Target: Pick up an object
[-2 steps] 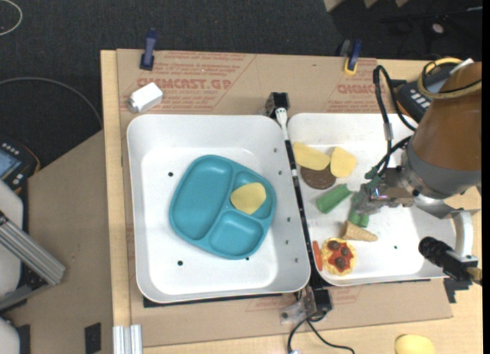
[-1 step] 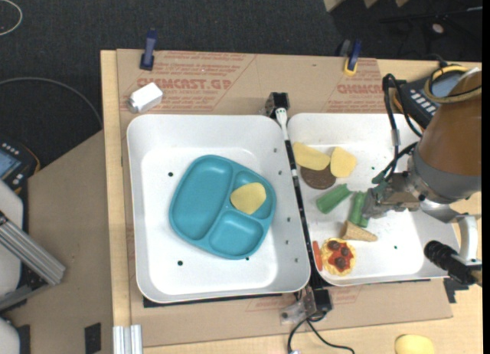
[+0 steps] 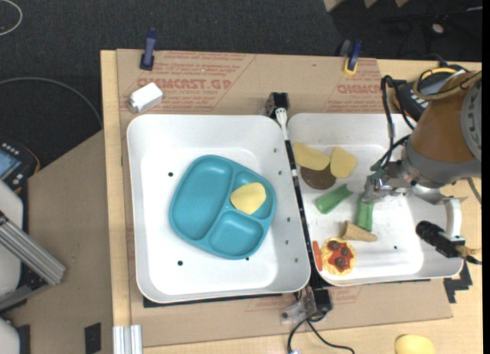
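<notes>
I see my end effector point(image 3: 373, 188) low in the right bin point(image 3: 398, 126), touching the upright green block's point(image 3: 364, 213) top; I cannot tell its state.

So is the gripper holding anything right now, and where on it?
Cannot be told for sure. The gripper sits right at the upper end of the green stick in the right bin, but a grip isn't visible.
</notes>
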{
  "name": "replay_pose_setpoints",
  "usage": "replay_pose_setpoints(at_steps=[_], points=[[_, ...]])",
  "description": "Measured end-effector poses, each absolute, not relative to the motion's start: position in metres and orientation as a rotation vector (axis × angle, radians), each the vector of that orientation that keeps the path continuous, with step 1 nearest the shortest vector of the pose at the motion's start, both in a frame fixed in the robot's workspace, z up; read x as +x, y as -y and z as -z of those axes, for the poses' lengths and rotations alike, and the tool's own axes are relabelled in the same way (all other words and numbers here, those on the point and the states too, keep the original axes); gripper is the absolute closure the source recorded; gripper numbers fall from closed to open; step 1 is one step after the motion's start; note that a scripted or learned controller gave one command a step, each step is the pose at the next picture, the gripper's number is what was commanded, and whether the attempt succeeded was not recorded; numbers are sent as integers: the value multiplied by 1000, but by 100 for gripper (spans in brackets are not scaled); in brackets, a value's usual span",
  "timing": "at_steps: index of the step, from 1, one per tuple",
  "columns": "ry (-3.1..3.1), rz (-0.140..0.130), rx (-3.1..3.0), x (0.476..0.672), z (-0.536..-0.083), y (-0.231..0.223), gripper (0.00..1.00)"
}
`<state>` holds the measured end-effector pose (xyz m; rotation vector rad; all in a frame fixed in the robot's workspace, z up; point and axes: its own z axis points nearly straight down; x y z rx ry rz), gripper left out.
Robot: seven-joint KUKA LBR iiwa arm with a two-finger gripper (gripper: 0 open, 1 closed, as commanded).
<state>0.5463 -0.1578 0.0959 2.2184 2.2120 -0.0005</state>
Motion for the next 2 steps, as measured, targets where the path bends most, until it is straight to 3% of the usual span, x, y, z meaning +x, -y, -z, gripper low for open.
replay_pose_setpoints(at_steps=[1,2], points=[[-2216,-3,2217,545,-111,155,100],[-2218,0,2218,601,-84,196,100]])
